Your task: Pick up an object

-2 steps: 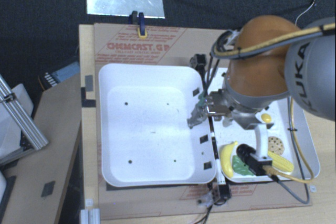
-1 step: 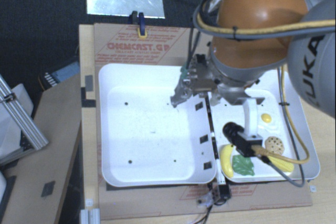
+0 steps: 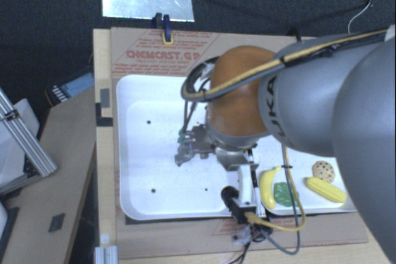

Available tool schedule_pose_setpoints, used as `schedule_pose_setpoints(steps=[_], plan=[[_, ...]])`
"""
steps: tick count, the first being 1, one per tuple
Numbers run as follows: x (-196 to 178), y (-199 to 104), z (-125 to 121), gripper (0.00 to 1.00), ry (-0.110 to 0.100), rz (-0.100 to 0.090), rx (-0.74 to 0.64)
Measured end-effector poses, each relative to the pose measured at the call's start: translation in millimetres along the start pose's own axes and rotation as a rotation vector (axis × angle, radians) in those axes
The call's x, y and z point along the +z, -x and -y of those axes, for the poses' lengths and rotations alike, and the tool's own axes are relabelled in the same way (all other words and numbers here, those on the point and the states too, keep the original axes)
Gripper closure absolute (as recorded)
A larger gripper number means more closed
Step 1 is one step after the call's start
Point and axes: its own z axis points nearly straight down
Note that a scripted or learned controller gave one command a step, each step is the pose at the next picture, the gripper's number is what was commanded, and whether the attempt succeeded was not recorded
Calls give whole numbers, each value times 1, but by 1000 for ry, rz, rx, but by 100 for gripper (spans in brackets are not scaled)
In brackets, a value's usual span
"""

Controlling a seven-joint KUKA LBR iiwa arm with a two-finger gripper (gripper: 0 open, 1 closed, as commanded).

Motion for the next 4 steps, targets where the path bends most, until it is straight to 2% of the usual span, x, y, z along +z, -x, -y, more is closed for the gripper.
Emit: schedule_pose_setpoints(steps=[1, 2, 3, 4], plan=[[-174, -15, -2, 0, 34, -12, -4], [-257, -76, -1, 0, 26, -11, -8], [-263, -72, -1, 100, 20, -6, -8], [-99, -72, -8, 100, 4, 1, 3]])
